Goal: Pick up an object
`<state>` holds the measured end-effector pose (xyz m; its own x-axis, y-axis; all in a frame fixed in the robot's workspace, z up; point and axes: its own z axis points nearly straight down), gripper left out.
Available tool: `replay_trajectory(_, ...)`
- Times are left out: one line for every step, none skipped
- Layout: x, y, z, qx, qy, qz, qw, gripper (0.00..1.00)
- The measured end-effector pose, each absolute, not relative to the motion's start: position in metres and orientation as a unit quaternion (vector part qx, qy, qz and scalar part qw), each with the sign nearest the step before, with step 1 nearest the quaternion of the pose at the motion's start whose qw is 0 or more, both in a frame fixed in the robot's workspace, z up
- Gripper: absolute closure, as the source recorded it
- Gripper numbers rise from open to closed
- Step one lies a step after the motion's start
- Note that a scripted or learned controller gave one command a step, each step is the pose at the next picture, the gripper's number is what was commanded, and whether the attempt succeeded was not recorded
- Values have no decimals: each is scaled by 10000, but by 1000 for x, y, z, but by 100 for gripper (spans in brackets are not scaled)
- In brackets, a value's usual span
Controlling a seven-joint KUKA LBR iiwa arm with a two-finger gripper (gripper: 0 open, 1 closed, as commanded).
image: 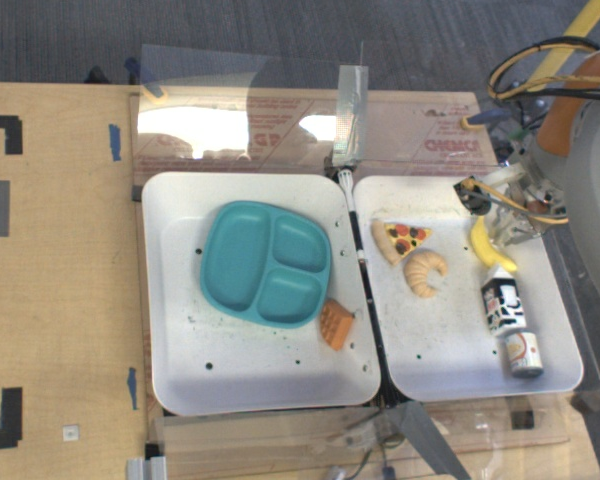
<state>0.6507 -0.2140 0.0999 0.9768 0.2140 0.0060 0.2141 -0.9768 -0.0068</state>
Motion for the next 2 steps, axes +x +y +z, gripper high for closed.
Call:
replay_trajectory(651,-213,110,-9940,-1097,-22,37,100)
replay_trajectory(656,-134,88,-9946,-1041,-18,9,100)
